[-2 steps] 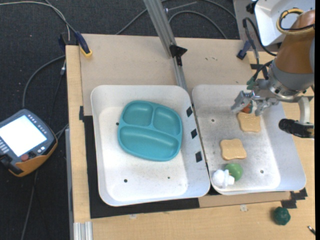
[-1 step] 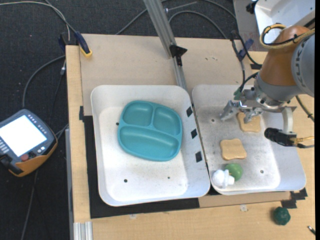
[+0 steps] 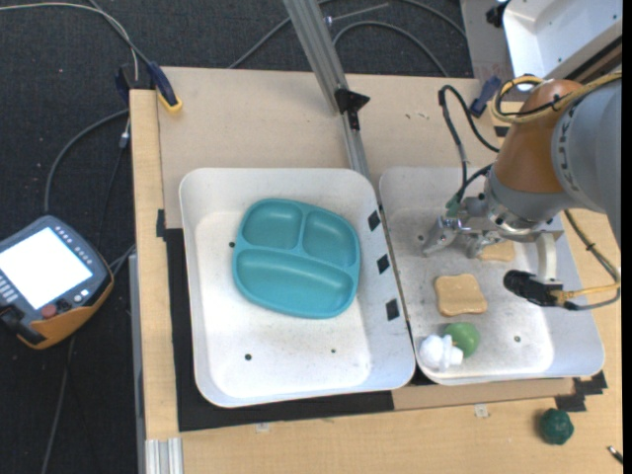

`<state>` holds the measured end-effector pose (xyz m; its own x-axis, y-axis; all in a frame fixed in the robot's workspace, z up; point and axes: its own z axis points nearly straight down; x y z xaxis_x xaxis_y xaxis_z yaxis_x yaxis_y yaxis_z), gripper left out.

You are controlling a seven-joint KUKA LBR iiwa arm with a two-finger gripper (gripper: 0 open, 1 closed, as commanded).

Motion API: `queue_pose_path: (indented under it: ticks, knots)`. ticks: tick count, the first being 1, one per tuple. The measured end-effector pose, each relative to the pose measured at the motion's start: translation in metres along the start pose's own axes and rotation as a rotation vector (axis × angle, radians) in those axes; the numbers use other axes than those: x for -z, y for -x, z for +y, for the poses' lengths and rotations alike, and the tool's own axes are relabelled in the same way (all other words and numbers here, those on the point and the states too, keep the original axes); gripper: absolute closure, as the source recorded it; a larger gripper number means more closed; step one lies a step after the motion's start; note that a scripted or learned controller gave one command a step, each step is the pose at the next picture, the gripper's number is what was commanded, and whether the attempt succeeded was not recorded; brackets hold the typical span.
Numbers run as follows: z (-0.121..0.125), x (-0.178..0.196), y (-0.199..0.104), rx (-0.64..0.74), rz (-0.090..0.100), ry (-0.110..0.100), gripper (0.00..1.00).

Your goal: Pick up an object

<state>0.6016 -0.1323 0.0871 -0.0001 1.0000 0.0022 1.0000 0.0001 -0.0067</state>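
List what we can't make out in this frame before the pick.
- Claw: open or shut is unclear in the camera view; the wrist covers most of it.
- Tan piece by the wrist: mostly hidden under the arm, shape unknown.
- White and green object in the right bin: too small to identify.
- Toast-like slice: real or toy, can't tell.

You look down at a slant from one fixed camera above the bench (image 3: 247, 117), both bins (image 3: 212, 363) in frame.

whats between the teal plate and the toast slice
In the camera view, only the two bins' adjoining rims lie between the teal plate and the toast slice.
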Motion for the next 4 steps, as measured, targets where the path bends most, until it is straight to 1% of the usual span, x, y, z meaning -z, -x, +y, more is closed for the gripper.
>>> queue_pose_path:
  ticks: [1, 2, 3, 4]
  knots:
    - [0.002, 0.015, 0.0, 0.0, -0.001, 0.008, 1.0]
    - [0.004, 0.079, 0.001, 0.001, -0.003, 0.013, 1.0]
    - [0.005, 0.134, 0.001, 0.002, -0.004, 0.014, 1.0]
    - [0.003, 0.196, 0.008, 0.001, -0.005, 0.016, 1.0]
